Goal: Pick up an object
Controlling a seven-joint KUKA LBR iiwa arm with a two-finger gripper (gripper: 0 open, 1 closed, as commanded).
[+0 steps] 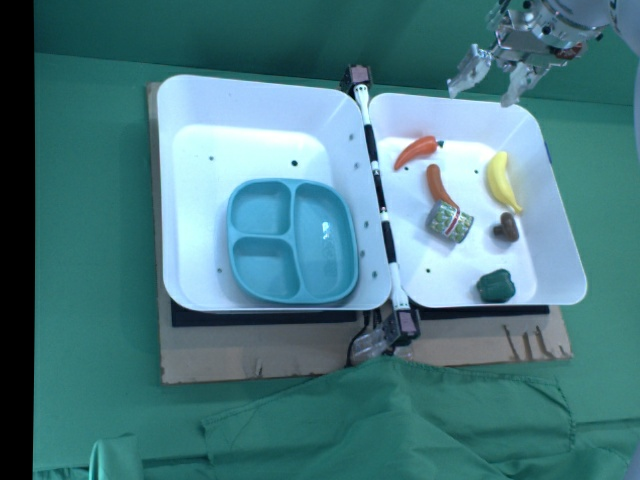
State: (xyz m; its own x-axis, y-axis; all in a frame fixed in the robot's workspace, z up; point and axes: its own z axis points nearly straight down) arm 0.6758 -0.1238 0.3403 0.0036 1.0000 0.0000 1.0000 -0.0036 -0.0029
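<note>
The right white bin [560,268] holds a red-orange chili pepper [415,151], a reddish sausage [439,185], a small patterned can [449,222], a yellow banana [503,181], a brown lump [505,229] and a green bell pepper [495,286]. My gripper [491,80] hangs open above the far rim of that bin, with nothing between its fingers. It is above and behind the banana and apart from every object.
The left white bin [190,118] holds a teal divided plate [292,240]. A black-and-white bar [378,188] runs between the two bins. Both bins rest on a cardboard sheet [250,353], with rumpled green cloth [380,418] at the front.
</note>
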